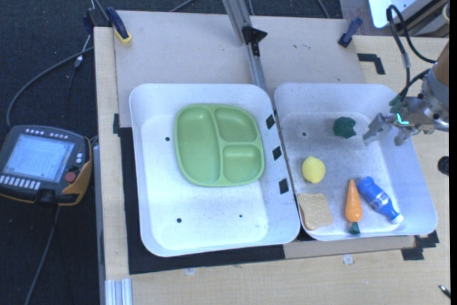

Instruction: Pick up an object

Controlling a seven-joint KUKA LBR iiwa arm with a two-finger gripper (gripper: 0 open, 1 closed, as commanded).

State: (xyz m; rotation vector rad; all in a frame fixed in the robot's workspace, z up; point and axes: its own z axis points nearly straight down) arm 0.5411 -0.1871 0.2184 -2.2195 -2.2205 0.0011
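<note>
Camera view, from above at a slant. The hand (385, 130) hangs over the upper right part of the right bin (418, 182), its two fingers spread apart with nothing between them. It is open and holds nothing.

Objects are recorded relative to the hand. A dark green lump (345, 127) lies just beside the hand, on its left in the view, level with the fingertips and apart from them. It is compact and roundish, with no clear long axis. A blue bottle (377, 198) lies below the hand, toward the near rim, its long axis running diagonally down and to the right. An orange carrot (353, 203) lies just beside the bottle, below and slightly left of the hand, its long axis nearly straight toward the near rim. A yellow ball (313, 169) sits below and well left of the hand. A slice of bread (315, 211) lies farthest off, at the bin's lower left corner.

The left bin (153, 153), well apart from the hand, carries a green divided plate (218, 145). Both bins rest on the tabletop (178, 46).

Judgement: no pick has been made yet. The green lump is the nearest candidate; a short sideways shift to the left and a descent would place the fingers around it. Its rounded shape may let it slip out as the fingers close.
</note>
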